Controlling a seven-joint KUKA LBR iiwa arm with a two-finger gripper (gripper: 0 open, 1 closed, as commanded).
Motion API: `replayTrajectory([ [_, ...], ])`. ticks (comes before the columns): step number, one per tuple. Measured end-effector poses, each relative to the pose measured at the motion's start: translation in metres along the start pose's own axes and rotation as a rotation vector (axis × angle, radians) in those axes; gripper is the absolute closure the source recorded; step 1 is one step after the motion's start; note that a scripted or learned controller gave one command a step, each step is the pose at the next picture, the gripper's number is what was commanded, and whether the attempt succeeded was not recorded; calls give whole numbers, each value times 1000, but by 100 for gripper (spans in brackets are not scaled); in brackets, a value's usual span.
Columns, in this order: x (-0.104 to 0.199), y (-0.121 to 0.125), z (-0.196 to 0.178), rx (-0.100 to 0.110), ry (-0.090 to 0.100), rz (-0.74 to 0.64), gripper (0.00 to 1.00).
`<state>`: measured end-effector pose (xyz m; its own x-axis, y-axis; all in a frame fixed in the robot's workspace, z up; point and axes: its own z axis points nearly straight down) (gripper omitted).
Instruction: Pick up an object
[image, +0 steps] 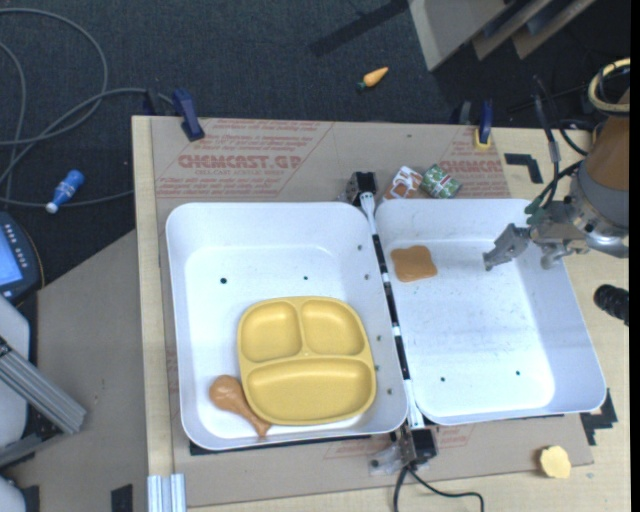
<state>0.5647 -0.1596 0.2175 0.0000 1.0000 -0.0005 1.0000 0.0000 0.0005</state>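
Observation:
A flat brown toast-like piece (413, 263) lies in the right bin (500, 380), near its upper left corner. In the left bin (200, 260) sits a yellow divided plate (303, 358), with a tan drumstick toy (235, 400) tucked against its lower left edge. My gripper (525, 252) hangs over the upper right part of the right bin, to the right of the brown piece and apart from it. Its fingers are spread open and nothing is between them.
Small packets (425, 182) lie on the board just behind the bins. A yellow chunk (553, 461) rests on the bench at the lower right. On the floor are an orange item (374, 76) and a blue bottle (65, 188). Blue clamps (186, 112) grip the board's back edge.

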Motion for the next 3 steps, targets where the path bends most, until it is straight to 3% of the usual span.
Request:
replayTrajectory([
  [1,55,62,92,-1,1,-7,0],
  [2,59,86,135,-1,0,-2,0],
  [3,67,83,132,1,0,-1,0],
])
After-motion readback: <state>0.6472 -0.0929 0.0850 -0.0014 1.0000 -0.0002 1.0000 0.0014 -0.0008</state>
